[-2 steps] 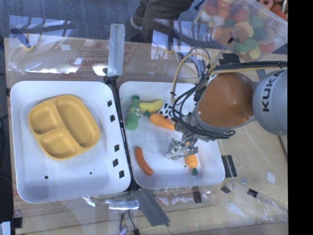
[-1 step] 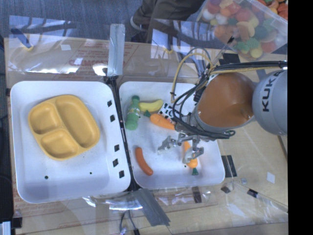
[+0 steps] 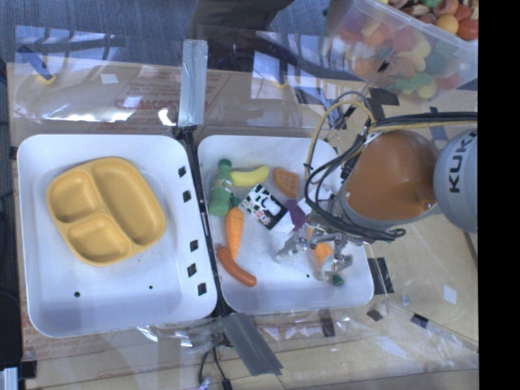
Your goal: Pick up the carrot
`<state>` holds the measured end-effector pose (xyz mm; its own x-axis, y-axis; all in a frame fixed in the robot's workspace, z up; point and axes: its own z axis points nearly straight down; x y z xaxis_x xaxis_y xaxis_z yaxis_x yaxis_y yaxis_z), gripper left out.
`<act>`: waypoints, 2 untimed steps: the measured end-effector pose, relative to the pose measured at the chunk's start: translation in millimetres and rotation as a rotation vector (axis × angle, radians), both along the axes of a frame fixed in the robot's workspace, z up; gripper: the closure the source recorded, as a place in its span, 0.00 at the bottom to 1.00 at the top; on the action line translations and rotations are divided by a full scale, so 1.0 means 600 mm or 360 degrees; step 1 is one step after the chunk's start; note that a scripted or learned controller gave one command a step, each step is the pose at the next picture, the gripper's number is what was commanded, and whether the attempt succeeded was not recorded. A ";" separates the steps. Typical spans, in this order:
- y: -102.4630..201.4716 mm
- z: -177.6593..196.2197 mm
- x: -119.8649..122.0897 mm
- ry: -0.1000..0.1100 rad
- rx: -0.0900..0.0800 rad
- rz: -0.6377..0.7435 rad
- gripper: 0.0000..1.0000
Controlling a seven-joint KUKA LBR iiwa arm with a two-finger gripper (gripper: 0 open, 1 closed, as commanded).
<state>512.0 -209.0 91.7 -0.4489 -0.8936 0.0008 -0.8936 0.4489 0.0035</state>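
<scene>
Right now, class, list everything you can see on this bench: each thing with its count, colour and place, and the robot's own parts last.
Bins: 2, white, side by side; left bin, right bin.
Divided plate: 1, yellow, in the left bin.
Carrot: 1, orange, left part of the right bin.
Sausage: 1, red-orange, just below the carrot.
Banana: 1, yellow, top of the right bin.
Green toy: 1, green, left of the banana.
Black-and-white block: 1, middle of the right bin.
Clear tub of toy food: 1, top right, off the bench.
Arm: 1, grey with orange band, from the right.
Gripper: 1, over the right bin, away from the carrot.
</scene>
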 end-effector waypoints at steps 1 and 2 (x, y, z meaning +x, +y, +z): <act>0.004 0.018 0.003 -0.0002 0.0003 0.0008 1.00; 0.122 0.093 -0.034 -0.0003 -0.0001 -0.0697 1.00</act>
